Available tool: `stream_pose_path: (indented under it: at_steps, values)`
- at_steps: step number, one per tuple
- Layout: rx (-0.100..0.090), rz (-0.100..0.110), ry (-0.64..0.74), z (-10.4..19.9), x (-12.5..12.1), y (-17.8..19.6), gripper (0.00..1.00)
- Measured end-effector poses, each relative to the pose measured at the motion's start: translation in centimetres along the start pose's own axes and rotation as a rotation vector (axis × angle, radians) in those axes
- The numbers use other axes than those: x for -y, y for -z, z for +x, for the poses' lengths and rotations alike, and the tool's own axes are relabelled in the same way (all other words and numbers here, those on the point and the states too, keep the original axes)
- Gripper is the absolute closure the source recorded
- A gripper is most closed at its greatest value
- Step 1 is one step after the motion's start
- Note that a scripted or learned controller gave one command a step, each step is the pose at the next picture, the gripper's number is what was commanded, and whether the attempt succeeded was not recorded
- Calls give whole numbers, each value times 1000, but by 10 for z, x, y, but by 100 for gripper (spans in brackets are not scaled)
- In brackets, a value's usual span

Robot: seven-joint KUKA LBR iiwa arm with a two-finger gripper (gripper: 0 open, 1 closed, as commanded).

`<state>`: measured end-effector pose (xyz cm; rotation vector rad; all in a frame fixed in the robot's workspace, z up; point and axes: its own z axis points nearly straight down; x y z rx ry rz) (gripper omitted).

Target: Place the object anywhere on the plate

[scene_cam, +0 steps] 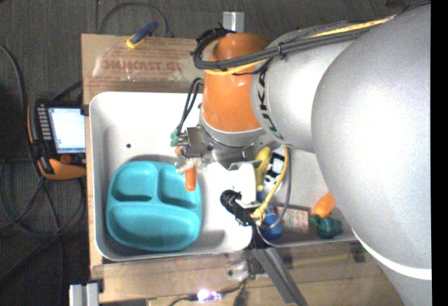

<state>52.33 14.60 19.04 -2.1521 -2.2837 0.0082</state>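
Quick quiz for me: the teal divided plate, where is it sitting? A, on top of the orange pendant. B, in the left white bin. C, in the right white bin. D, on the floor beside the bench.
B: the teal divided plate lies inside the left white bin, toward its near edge, left of the gripper.

My bench (140, 63) is showing as a brown board, and it is carrying two shallow white bins side by side. The left bin (126, 119) is holding a teal divided plate (154, 206) in its near half. The right bin (308, 238) is lying mostly under my arm, with a few small things showing at its near edge.
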Motion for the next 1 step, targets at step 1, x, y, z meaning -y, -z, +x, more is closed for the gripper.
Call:
stream_pose_path:
  at_steps: [1]
  values:
    - [0,0,-1,-1,0,0,0]
